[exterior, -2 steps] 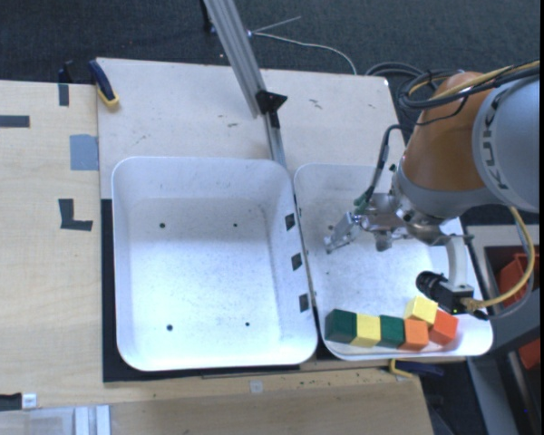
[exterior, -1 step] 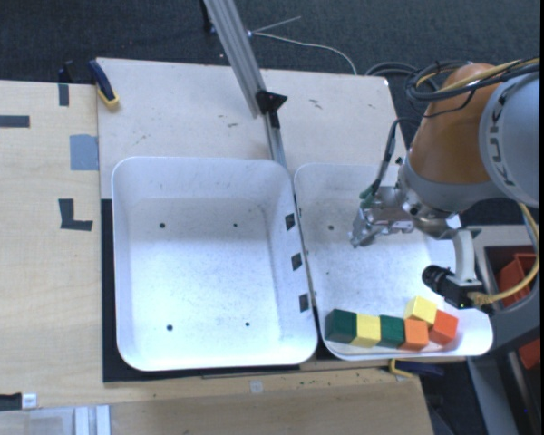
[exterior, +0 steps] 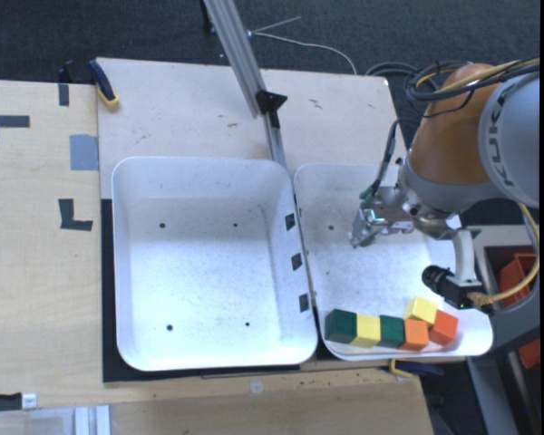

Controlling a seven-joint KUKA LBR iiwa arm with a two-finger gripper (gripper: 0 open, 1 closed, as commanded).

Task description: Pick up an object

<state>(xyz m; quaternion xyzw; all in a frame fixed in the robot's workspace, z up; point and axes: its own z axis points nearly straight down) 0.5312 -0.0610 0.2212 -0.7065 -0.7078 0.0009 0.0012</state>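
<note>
Blocks point(exterior: 392, 327) lie along the near rim of the right bin point(exterior: 344, 198), a short row running left to right: green point(exterior: 342, 323), yellow point(exterior: 366, 328), another green point(exterior: 391, 330), orange point(exterior: 415, 333), with a second yellow point(exterior: 422, 309) and an orange-red one point(exterior: 444, 326) crowded at the right end. They touch one another, so the row reads as one long bar with its long axis parallel to the bin's near wall. Nothing else sits in that bin.

From the row, the claw point(exterior: 364, 232) lies up and slightly left, toward the middle of the same bin and well apart from the blocks. It hangs over bare white floor, pinching nothing. Its metal tips are small and blurred against the speckled bin, and I cannot tell whether they stand spread or pressed together.

So the coming move, as I judge it, turns on one thing: the blocks lie toward the near edge from the claw, a little to its right. The green end of the row is the nearest target; it has a free left side, while the middle blocks are hemmed in by neighbours and the near wall leaves little room for a finger behind them.

Beyond that, the arm point(exterior: 476, 143) with its orange band bulks over the bin's right side. The left bin point(exterior: 127, 243) sits beside it on the bench point(exterior: 163, 107).
</note>
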